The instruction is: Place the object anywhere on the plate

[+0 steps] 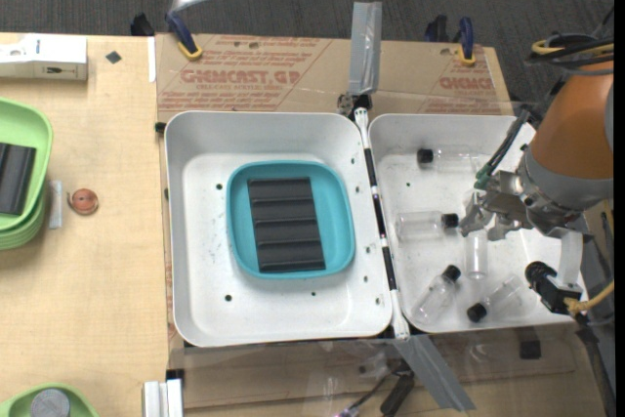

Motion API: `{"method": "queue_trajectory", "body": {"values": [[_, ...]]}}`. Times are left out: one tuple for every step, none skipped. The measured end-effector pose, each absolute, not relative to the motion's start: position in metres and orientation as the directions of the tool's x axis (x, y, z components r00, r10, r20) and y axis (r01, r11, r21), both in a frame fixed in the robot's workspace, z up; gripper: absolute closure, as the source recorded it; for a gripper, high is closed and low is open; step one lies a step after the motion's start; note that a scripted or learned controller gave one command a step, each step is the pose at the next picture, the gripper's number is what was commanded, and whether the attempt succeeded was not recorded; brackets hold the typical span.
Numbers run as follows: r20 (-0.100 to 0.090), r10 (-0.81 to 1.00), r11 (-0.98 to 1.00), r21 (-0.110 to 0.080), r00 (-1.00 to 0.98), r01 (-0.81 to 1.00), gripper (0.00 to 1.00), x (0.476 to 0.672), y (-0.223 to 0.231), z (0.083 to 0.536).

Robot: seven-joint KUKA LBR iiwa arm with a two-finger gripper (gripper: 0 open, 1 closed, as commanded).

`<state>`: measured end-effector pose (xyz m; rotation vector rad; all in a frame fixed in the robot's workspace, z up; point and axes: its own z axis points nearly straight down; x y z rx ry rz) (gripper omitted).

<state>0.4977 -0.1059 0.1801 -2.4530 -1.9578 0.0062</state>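
Clear vials w/ black caps (441, 288) lie loose in right bin (410, 137), well apart from teal plate (337, 210), which sits mid left bin (195, 239) w/ black ribbed insert (285, 225). Pincer (477, 244) hangs over vials, prob. lining up a pick; can't tell its state. Desk (88, 308) beyond plate.

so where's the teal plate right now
The teal plate sits in the middle of the left bin, a dark ridged insert on it, across the divider from the gripper.
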Motion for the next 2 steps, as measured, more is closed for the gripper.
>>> {"method": "queue_trajectory", "body": {"values": [[-0.001, 0.975, -0.222, -0.005, 0.222, 0.975, 0.00, 0.498, -0.106, 0.180], [-0.001, 0.934, -0.356, -0.005, 0.356, 0.934, 0.00, 0.476, -0.181, 0.090]]}}
